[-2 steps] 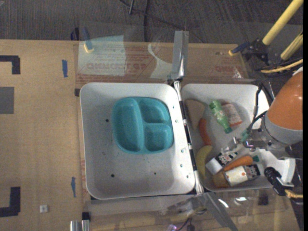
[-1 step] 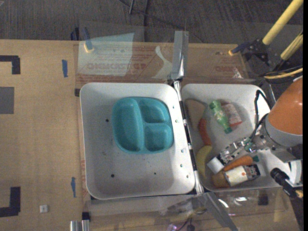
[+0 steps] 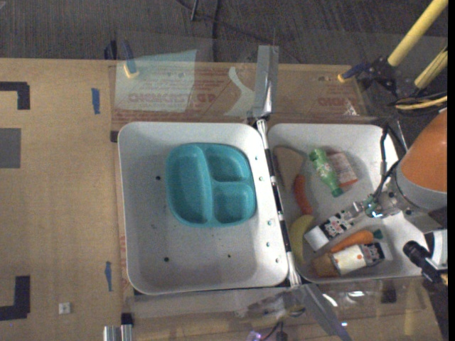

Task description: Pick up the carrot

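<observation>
The right bin [image 3: 334,135] is the landmark: left of it sits the left bin [image 3: 142,261] holding a teal divided plate [image 3: 211,183]. The gripper [image 3: 375,206] hovers over its right side, grip unclear. The carrot [image 3: 352,239] lies near its front edge, below the gripper.

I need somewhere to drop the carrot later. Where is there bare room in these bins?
Left bin: bare floor all around the teal divided plate, widest toward the near wall. Right bin: crowded; carrot, green bottle and cartons fill its middle and near end.
</observation>
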You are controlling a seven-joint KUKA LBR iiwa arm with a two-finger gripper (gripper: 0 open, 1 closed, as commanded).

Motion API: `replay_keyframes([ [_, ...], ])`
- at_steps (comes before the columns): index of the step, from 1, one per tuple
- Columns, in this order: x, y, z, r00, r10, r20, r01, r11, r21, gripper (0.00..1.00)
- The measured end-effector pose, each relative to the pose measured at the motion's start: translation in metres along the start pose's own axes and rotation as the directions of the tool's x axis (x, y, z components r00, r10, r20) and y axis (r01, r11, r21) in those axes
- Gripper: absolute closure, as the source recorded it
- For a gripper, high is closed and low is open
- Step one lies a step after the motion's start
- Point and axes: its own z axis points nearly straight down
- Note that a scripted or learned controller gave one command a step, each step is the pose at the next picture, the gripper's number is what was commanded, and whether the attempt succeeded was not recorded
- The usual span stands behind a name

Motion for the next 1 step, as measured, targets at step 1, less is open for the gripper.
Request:
replay_keyframes([
  [1, -0.0003, -0.0010, 0.0012, 1.000, 0.001, 0.000, -0.001, 1.000, 0.003, 0.00],
])
